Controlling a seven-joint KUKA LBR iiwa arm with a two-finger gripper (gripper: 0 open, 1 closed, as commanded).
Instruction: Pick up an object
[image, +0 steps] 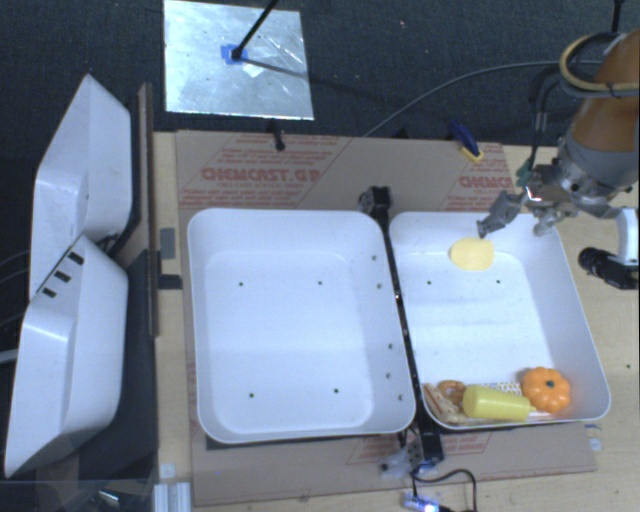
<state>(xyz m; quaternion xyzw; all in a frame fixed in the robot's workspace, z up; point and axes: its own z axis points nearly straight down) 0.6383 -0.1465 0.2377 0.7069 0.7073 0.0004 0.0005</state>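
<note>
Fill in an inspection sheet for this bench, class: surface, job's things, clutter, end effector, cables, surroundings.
Surface: cardboard sheet under two white bins; left bin, right bin.
Job's things: yellow disc at the right bin's far end; orange pumpkin, yellow block and pretzel along its near wall.
Clutter: nothing seen.
End effector: end effector over the right bin's far rim, fingers spread, holding nothing.
Cables: black cable behind the bins.
Surroundings: metal plate; white housings at left.
</note>
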